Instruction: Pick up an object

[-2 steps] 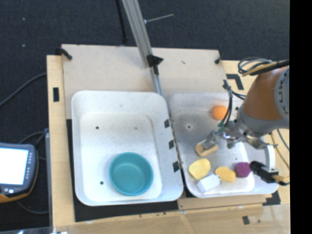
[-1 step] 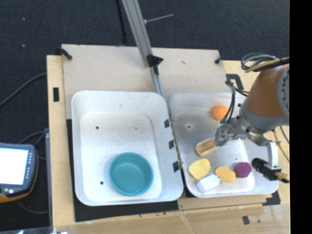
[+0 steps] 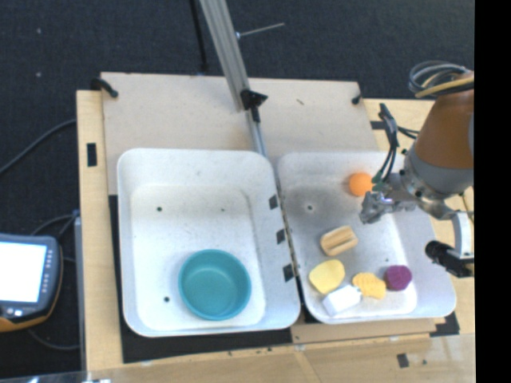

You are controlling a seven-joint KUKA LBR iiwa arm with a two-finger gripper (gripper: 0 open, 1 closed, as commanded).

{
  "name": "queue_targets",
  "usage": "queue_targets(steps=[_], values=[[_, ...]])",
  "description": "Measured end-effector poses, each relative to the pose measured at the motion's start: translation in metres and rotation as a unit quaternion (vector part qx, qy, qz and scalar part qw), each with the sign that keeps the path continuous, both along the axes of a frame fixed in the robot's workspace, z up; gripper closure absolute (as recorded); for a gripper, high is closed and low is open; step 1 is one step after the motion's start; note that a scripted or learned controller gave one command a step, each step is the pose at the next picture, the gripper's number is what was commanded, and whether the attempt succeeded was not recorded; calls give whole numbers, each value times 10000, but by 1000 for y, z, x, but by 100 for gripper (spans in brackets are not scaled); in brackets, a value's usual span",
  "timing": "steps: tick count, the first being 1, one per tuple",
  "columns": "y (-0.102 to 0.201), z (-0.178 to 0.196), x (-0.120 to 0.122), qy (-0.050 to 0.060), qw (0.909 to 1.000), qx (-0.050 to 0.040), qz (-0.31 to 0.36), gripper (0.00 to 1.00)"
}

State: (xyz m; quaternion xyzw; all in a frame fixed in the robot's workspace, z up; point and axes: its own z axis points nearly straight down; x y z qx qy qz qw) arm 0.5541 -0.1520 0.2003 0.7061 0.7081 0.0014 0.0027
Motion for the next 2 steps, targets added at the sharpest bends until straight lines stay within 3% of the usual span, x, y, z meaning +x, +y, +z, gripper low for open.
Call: queue_targets(steps=[1,2], values=[[-1,29,1,2,10000,2,3,100],[55,33,14,14,10000,15,25,100]])
